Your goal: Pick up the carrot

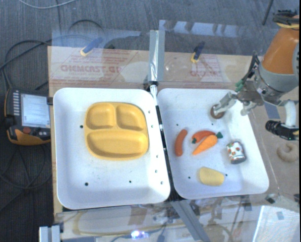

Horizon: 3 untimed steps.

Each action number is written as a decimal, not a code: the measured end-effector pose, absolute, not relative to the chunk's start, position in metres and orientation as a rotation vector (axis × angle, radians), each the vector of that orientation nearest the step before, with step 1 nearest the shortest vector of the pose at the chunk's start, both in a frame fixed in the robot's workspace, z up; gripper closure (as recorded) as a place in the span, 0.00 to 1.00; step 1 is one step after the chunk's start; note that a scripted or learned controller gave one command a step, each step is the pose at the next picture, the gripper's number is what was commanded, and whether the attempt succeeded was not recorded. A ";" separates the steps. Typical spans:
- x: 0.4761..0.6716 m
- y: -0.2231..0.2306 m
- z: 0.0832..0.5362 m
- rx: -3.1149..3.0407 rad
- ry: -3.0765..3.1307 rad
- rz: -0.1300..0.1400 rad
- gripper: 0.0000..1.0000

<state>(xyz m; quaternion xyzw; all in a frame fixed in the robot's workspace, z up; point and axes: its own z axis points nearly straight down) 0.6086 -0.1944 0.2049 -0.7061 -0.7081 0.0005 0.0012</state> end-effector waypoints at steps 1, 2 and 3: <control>0.578 -0.173 0.113 -2.154 -2.325 -0.021 0.00; 0.539 -0.139 0.091 -2.023 -2.427 -0.012 0.00; 0.540 -0.139 0.101 -2.024 -2.427 -0.016 1.00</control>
